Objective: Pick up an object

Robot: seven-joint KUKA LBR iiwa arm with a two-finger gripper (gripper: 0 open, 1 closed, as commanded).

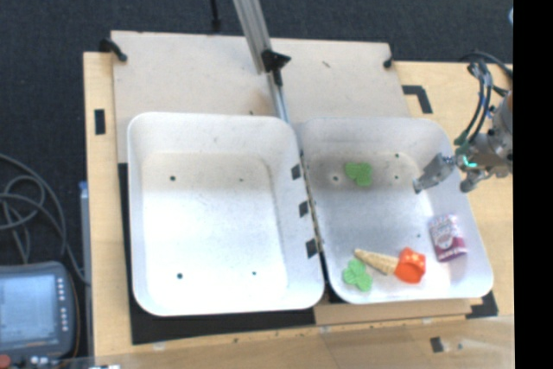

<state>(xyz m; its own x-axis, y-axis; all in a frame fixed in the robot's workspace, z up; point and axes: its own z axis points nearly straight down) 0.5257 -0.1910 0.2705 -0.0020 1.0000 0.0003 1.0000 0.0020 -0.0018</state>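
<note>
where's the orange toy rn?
In the right bin, near its front edge: the orange toy touches the tan cone, below the pink packet.

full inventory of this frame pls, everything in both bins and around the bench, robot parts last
left bin: 1, white, left half of the bench
right bin: 1, white, right half of the bench, holds all the loose items
green piece: 1, green, upper middle of the right bin
green flat piece: 1, green, bottom edge of the right bin
cone: 1, tan, beside the green flat piece, its wide end meeting the orange object
orange object: 1, orange, bottom right of the right bin
packet: 1, pink and white, by the right wall of the right bin
metal pole: 1, silver, slanting up from between the bins
screen unit: 1, grey, floor at lower left, beside cables
gripper: 1, grey, over the right bin's upper right edge, nothing seen between its fingers
</note>
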